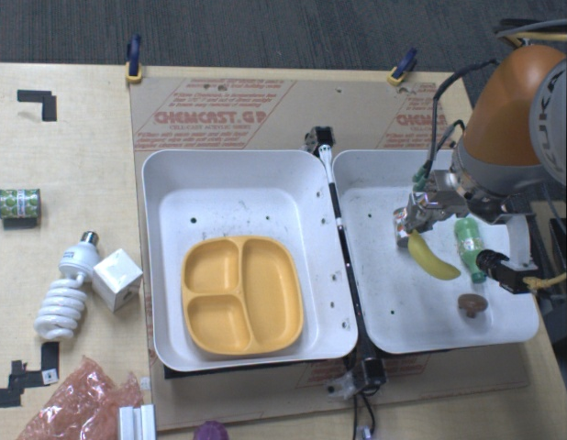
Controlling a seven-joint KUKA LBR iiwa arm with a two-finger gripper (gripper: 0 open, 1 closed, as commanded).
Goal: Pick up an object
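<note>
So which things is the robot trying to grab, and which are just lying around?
For the job:
- gripper, low in the right bin
- banana
- green bottle
- small brown thing

Just lying about:
- yellow plate in the left bin
- light bulb
- white cube
- green can

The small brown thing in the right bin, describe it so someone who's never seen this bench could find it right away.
Start at the right bin, the one the arm reaches into. Near its front right corner lies a small brown round object, apart from the rest. The banana is long and yellow and the bottle is green, both farther back; this one is squat, dull brown and the smallest of the three.
</note>
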